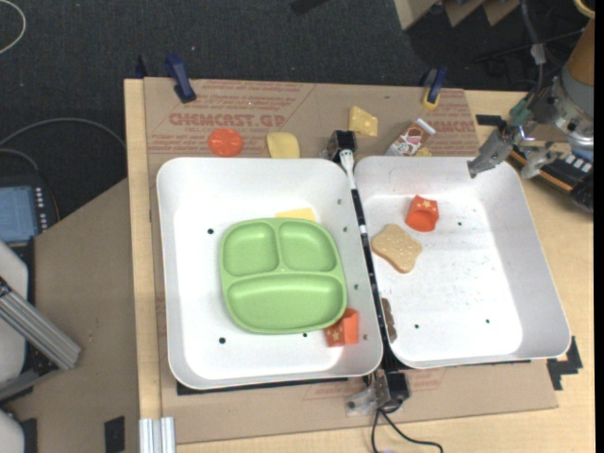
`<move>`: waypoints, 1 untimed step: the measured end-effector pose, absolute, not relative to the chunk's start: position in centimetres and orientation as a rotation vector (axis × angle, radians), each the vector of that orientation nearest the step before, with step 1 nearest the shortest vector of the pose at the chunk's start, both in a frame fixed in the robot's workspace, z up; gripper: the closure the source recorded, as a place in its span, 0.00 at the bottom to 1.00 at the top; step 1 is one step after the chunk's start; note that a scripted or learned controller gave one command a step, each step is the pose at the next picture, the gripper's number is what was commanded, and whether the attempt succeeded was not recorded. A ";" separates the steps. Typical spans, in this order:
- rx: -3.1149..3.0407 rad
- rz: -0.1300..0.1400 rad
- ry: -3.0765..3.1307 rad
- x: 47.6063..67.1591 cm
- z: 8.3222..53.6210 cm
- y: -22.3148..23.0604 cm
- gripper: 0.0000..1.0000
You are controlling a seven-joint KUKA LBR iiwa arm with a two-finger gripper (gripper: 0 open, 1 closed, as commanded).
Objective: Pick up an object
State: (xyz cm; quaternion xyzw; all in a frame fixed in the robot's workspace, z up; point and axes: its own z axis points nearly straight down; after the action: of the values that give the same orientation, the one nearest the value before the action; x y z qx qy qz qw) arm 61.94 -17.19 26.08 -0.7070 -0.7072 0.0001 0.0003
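Likely pick: the small red strawberry-shaped toy (422, 213) in the right white bin (528, 281), just up-right of the tan bread-slice toy (395, 248). Looks light, stiff plastic, smooth and rounded, so grip across its middle. Gripper (493, 152) hovers at the bin's far rim, well apart up-right of it — finger gap: cannot tell.

Both bins (189, 281) look like smooth white plastic with a slight sheen. The green tray (281, 276) is smooth, softly glossy plastic. Beneath them lies matt brown cardboard (311, 111), printed red, on a pale wooden table (571, 253).
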 end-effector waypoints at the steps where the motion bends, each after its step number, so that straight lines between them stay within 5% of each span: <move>1: -2.210 0.005 -2.220 60.0 19.7 -11.7 0.00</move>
State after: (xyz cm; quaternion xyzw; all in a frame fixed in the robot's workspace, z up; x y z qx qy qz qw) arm 59.98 -11.73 19.65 -0.7055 -0.7087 0.0016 0.0047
